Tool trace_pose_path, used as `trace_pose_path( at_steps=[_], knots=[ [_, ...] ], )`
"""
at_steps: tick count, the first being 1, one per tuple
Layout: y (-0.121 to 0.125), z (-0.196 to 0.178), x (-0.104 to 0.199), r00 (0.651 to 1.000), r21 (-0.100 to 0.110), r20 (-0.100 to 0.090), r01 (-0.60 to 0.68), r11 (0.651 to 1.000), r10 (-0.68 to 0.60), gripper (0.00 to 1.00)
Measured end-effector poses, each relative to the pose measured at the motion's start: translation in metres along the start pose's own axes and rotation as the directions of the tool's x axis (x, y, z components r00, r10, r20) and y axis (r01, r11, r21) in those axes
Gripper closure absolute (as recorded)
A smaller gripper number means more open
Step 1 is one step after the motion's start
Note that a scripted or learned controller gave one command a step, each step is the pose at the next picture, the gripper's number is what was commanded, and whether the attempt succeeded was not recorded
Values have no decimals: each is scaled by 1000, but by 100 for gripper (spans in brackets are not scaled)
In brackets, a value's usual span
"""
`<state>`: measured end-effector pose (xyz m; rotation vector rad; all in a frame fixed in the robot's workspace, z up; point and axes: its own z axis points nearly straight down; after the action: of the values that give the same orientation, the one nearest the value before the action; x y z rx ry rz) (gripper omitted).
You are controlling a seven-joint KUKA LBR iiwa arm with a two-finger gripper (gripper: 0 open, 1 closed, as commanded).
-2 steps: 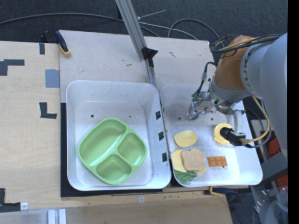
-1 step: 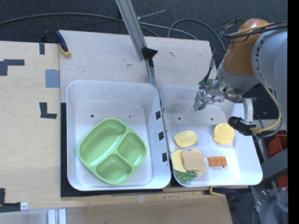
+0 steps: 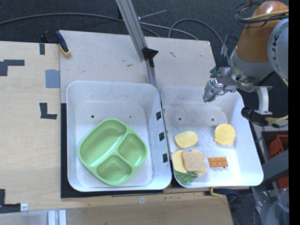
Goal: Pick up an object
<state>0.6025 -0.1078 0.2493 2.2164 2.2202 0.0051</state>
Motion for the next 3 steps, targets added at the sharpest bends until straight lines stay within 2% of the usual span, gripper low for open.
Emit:
trace_pose_path(
  at_steps=[1, 3],
  knots=[
    [0, 0, 0, 1000, 6, -1, 0, 1000, 0, 100],
    [-8, -5, 113, 1000, 7, -2, 6, 1000, -6, 100]
  ],
)
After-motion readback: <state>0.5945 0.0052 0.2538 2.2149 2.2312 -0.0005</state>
